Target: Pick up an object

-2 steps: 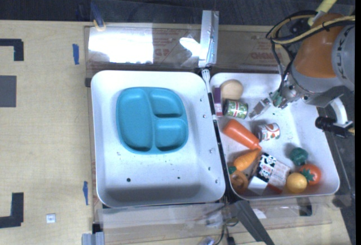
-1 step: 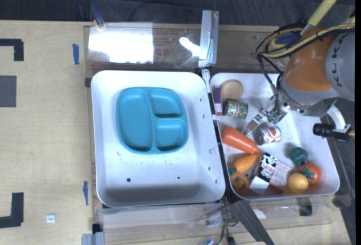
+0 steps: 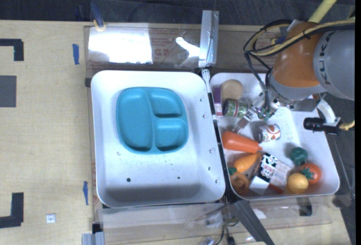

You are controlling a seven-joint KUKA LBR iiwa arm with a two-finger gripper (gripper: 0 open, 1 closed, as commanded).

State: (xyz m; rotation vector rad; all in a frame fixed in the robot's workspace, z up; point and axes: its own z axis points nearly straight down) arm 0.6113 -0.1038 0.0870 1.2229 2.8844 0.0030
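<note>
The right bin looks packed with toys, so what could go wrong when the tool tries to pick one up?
The tool hangs over the upper part of the right bin, where a small can and a red-and-white can lie close together. It might nudge one while reaching for the other, or catch both. Round cans may also roll away. Lower down, the carrot, cow-patterned box and lemon crowd each other, so a grab there could slip.

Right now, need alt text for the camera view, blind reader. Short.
A grey and orange robot arm reaches from the right, its end effector low over the right bin, which holds toy food: a carrot, a can, a lemon and others. The left bin holds a blue divided plate.
</note>
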